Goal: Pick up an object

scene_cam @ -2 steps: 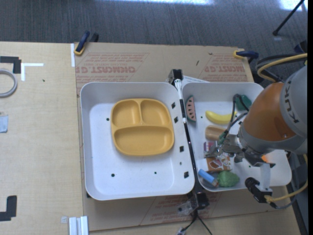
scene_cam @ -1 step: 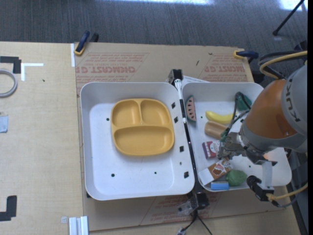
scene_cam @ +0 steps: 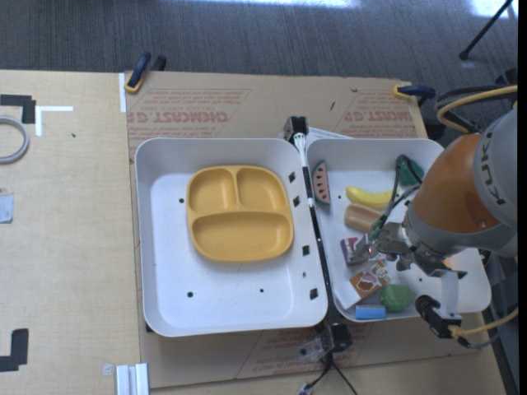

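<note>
Metal two-finger tool (scene_cam: 368,249) sits low in the right white bin (scene_cam: 428,151), over a small red-and-white packet (scene_cam: 354,248); whether it grips anything, I cannot tell. At its 12 o'clock lies a yellow plastic banana (scene_cam: 368,196), long axis running 9 to 3. A divided yellow plate (scene_cam: 240,212) fills the left white bin (scene_cam: 160,237).
</note>
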